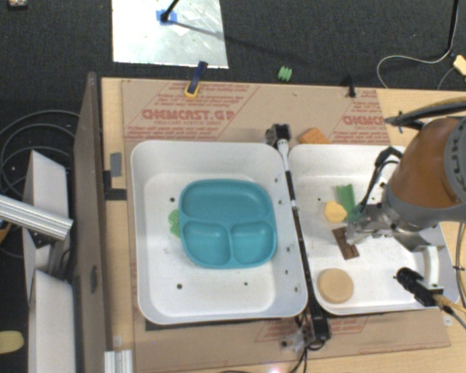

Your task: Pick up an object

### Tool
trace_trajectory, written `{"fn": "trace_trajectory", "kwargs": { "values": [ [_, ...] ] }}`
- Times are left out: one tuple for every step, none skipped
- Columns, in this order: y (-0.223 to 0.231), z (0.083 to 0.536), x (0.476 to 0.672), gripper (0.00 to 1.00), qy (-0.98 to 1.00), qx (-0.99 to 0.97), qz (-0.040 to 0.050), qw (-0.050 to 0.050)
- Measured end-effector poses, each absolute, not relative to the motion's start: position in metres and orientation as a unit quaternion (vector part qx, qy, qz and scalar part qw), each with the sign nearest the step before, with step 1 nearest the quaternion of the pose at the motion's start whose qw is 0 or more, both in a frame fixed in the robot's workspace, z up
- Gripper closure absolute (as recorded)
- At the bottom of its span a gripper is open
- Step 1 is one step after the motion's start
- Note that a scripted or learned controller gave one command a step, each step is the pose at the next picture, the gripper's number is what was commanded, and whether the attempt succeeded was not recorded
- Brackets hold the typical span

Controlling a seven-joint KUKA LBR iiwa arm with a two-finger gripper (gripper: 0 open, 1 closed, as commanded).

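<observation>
You've got the claw (356, 228) low in the right bin (388, 295), tips right by the brown strip (346, 245) and yellow piece (336, 211); can't tell if it's apart or together. Green piece (346, 195) sits just behind, tan disc (335, 284) near front edge. Left bin (151, 286) has the teal divided tray (227, 222) w/ a green bit (174, 222) at its left side.

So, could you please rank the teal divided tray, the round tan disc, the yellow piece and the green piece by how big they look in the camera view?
1. Teal divided tray, by far the largest.
2. Round tan disc.
3. Yellow piece and green piece: look alike in size, and the green one is partly behind the hand, so unranked.
</observation>
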State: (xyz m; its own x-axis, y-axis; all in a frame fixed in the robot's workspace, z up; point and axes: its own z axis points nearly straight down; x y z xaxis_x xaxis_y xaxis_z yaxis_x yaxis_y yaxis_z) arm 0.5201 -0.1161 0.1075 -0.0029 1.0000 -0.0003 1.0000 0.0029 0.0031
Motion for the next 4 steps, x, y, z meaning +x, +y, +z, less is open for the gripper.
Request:
{"fn": "trace_trajectory", "kwargs": {
  "values": [
    [-0.116, 0.107, 0.520, 0.00, 0.708, 0.706, 0.0009, 0.001],
    [-0.123, 0.084, 0.588, 0.00, 0.709, 0.705, 0.0017, 0.003],
    [-0.113, 0.084, 0.546, 0.00, 0.707, 0.707, -0.0006, -0.001],
    [-0.111, 0.084, 0.519, 0.00, 0.707, 0.707, -0.0003, -0.001]
  ]
}}
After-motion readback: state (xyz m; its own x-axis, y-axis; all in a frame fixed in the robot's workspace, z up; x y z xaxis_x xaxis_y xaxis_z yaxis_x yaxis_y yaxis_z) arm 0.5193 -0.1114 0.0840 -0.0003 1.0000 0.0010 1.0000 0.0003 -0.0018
